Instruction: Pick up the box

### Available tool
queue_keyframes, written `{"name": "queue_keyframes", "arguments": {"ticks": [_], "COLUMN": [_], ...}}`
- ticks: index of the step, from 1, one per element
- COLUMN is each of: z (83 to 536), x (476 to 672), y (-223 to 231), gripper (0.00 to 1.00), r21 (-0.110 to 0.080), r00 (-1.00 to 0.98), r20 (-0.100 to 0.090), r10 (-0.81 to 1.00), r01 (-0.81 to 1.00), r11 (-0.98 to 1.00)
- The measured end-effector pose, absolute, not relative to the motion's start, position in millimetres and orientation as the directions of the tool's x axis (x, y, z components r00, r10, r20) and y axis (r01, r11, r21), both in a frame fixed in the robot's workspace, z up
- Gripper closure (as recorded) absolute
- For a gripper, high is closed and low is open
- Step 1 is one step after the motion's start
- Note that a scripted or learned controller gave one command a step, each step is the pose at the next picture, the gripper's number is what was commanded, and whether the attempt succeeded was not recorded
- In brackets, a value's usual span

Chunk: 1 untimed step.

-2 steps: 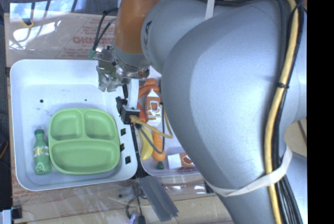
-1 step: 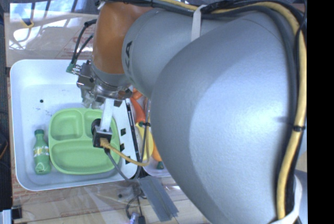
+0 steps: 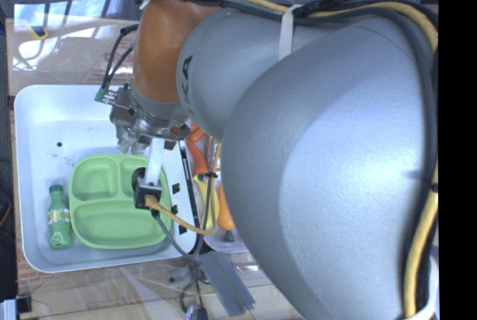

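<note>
The gripper (image 3: pixel 134 136) hangs over the left bin (image 3: pixel 33 132), at the green tray's (image 3: pixel 112 225) one o'clock. Its jaws' state cannot be told, so the pick looks not yet made.

Arm appearance, overhead camera.
Arm (image 3: pixel 320 162): smooth, rounded grey casing, slightly glossy. Orange band (image 3: pixel 160 50) above a bare-metal wrist flange (image 3: pixel 128 117). Black and yellow cables (image 3: pixel 350 7) along upper edge, bound by a white strap (image 3: pixel 287 31).
</note>
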<state>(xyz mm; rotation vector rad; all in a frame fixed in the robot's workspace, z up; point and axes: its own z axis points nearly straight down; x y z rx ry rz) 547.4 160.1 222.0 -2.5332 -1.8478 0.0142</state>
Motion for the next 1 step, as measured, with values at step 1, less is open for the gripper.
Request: {"name": "queue_keyframes", "arguments": {"ticks": [1], "z": [204.9], "x": [491.4], "y": [219.5], "gripper": [1.00], "r21": [-0.006], "r00": [0.430], "r20": [-0.004], "r10": [0.903], "r01": [0.903], "r11": [-0.430]}}
